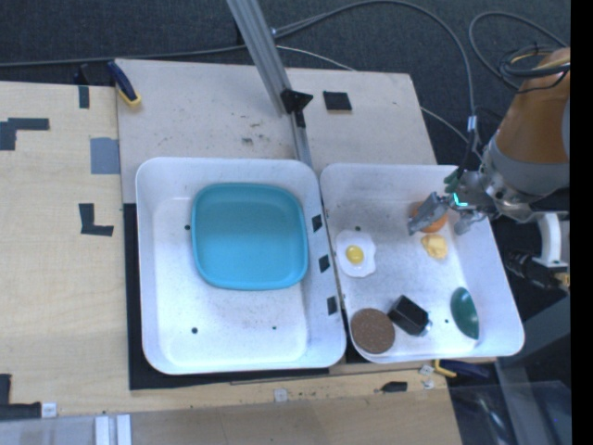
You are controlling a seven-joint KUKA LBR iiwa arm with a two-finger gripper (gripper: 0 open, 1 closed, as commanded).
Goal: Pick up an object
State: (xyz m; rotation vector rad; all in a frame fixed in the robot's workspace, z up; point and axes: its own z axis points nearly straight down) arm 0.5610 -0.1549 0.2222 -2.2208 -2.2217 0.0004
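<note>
Camera view: gripper [434,215] low over right bin [491,276], upper right part, just above small yellow-orange piece [434,245].

Cannot tell jaw state; nothing seen clamped. Yellow-orange piece probably light, stiff plastic, slippery, small; best pinched across its narrow width, risk of squirting out. Other candidates in same bin: fried egg [355,254] near left wall, flat, hard to get under; brown disc [372,330] and black block [408,315] at front; green piece [464,311] by right wall. Blue plate [248,235] in left bin [157,276], well apart.
</note>
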